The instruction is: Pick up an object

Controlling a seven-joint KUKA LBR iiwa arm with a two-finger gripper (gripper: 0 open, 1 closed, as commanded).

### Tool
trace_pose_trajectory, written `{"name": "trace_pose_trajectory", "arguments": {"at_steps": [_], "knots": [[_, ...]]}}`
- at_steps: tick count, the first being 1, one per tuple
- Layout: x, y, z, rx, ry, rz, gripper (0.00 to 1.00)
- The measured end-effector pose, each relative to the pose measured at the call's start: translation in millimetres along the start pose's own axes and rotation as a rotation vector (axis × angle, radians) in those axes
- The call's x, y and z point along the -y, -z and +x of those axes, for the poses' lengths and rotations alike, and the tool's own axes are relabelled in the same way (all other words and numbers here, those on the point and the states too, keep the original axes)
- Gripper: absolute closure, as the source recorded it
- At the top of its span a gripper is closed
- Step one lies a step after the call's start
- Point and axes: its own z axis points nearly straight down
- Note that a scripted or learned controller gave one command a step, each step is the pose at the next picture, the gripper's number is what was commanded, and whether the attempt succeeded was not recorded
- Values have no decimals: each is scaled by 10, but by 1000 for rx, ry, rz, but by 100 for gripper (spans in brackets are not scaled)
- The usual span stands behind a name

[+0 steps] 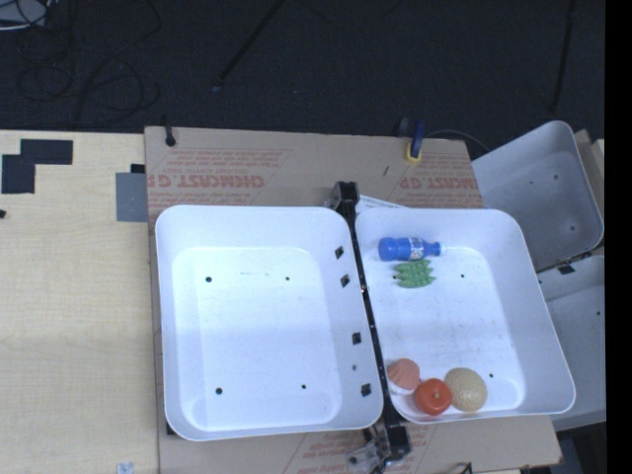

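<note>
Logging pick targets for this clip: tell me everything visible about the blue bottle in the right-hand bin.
The blue bottle is small, looks like plastic, with a white cap at its right end and a pale band around its middle. It lies on its side, roughly level across the view, at the far end of the right bin, near the divider. Just in front of it lies a small green object, close or barely touching; I cannot tell which.

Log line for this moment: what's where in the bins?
right bin: blue bottle and green toy at far end; shell, red ball, tan ball clustered at near edge | nothing lifted
</note>
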Motion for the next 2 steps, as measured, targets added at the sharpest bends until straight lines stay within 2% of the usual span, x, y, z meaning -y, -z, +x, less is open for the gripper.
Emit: {"name": "trace_pose_trajectory", "arguments": {"at_steps": [2], "knots": [[8, -503, 0, -2, -6, 3, 100]]}}
